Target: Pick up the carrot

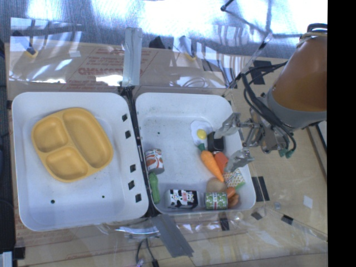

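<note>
While the gripper hovers at the right bin's far wall, fingers spread wide and holding nothing, the carrot lies just beside the lower finger, toward the bin's middle. Approach step, I'd say: next, shift over it and descend. Labels unreadable.

The small orange toy carrot, tapered and smooth like moulded plastic, lies on the floor of the right-hand white bin, near that bin's right wall. It rests flat at a slant, its thicker end up-left and its narrow tip pointing down-right. It is free, with nothing gripping it.
</note>
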`<move>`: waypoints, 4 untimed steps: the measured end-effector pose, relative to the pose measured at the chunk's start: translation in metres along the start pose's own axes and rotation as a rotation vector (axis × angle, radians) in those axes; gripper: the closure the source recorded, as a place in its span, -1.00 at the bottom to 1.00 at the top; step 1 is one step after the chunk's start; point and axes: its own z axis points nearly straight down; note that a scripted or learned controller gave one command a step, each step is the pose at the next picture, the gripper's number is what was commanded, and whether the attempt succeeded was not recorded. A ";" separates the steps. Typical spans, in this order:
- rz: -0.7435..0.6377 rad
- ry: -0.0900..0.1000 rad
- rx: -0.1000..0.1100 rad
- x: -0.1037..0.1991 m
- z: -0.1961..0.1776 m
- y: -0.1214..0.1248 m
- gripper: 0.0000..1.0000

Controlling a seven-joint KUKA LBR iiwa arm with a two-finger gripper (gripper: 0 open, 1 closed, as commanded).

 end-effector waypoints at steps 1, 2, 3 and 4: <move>-0.107 0.011 -0.006 -0.040 0.115 -0.034 -1.00; -0.092 -0.004 0.001 -0.046 0.189 -0.034 -1.00; -0.101 -0.008 0.002 -0.049 0.177 -0.032 1.00; -0.102 -0.008 0.002 -0.049 0.177 -0.031 -1.00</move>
